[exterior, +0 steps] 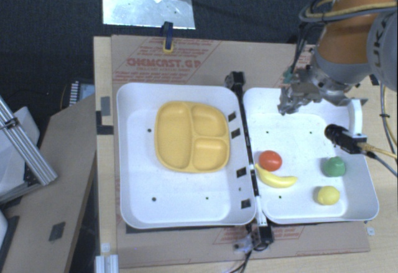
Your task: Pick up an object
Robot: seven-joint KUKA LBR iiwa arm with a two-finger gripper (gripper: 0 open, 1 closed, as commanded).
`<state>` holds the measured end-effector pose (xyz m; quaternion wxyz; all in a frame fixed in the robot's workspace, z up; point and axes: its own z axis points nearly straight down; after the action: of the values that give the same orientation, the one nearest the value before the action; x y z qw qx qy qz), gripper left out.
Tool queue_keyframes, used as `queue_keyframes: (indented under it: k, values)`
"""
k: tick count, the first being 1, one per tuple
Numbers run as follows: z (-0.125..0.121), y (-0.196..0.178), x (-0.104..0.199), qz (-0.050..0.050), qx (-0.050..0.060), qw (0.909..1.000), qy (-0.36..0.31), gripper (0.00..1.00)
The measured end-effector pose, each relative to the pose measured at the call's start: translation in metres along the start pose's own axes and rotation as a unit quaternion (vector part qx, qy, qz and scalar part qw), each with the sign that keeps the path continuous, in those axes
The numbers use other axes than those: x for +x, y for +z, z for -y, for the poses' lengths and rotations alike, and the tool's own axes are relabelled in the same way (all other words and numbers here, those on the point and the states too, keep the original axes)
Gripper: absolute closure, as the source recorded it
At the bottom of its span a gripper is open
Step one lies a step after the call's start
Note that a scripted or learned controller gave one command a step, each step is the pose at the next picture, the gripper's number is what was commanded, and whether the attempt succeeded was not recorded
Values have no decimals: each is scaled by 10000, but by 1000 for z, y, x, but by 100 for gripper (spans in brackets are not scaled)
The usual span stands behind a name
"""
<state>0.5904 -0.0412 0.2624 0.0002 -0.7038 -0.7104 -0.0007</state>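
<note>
The claw [290,104] hangs over the far left part of the right bin [367,209], clear of everything in it; whether it is spread or clenched I cannot tell, and nothing shows gripped in it. Nearer the front lie a tomato [270,159] touching a banana [277,180], a lemon [327,194] and a green fruit [334,166]; the left bin [134,203] carries a yellow divided plate [190,136].
</note>
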Motion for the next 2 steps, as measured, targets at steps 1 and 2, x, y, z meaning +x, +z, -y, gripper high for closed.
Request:
queue_keyframes:
  k: [1,2]
  values:
    - [13,17,54,1,-1,10000,0,100]
    - [19,32,99,0,3,10000,3,100]
